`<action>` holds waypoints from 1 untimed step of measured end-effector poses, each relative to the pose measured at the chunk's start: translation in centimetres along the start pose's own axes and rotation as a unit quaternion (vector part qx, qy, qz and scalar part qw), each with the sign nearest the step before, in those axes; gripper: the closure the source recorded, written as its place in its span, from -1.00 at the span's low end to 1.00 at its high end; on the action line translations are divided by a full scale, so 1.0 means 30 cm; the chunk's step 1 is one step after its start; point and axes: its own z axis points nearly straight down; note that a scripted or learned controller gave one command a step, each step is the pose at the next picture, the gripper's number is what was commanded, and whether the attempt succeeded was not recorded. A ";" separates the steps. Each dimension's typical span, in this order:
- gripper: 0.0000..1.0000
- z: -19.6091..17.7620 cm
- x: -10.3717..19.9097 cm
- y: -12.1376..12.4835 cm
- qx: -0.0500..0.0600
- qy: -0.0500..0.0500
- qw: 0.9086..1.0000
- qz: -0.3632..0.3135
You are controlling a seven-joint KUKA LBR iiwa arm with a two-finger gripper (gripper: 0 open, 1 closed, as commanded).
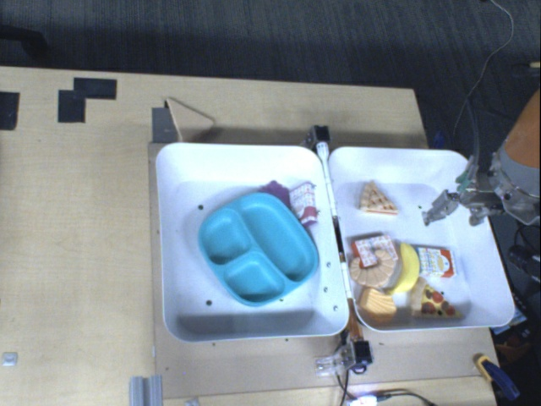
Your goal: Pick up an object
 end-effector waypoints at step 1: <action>-1.00 0.349 -0.036 0.141 -0.002 -0.001 1.000 -0.001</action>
